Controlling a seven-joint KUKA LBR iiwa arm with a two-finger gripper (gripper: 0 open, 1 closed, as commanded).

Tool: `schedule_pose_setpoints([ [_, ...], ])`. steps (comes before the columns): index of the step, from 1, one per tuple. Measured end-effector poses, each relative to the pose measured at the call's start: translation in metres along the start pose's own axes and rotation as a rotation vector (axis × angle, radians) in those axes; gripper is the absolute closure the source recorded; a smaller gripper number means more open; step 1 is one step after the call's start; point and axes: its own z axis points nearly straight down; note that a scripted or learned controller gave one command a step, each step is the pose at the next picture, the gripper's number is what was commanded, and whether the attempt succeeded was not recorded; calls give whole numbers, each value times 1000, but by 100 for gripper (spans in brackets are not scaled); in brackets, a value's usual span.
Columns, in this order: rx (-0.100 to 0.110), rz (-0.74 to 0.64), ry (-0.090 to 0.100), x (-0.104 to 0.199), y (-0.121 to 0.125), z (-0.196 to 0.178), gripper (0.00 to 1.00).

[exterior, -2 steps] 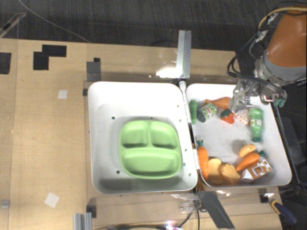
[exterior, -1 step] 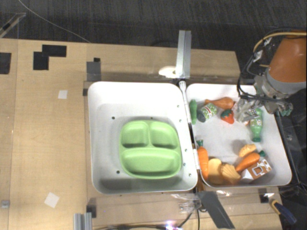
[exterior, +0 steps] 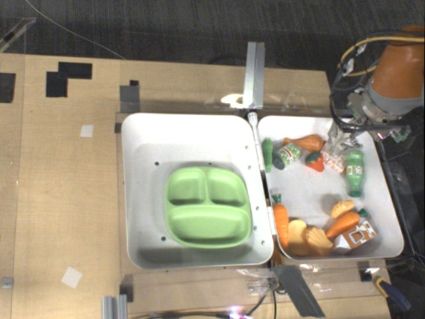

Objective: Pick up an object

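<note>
My gripper (exterior: 339, 150) hangs low over the back right part of the right bin (exterior: 392, 208), under the arm's orange band (exterior: 400, 72). It sits just right of a small red toy (exterior: 315, 163) and just left of a green bottle (exterior: 354, 171), which lies lengthwise near the right wall. An orange drumstick-like toy (exterior: 307, 142) and a green can (exterior: 289, 155) lie to its left. I see nothing clearly held.
The right bin's front holds a carrot (exterior: 281, 221), a second carrot (exterior: 344, 224), bread-like pieces (exterior: 312, 238) and a small box (exterior: 362, 232). A green piece (exterior: 267, 154) lies by the divider. The left bin (exterior: 143, 178) holds a green divided plate (exterior: 207, 206).
</note>
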Motion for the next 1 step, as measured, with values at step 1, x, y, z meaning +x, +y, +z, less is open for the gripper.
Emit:
schedule_pose_setpoints([
  [1,-2,-298,0,0,0,-5,100],
])
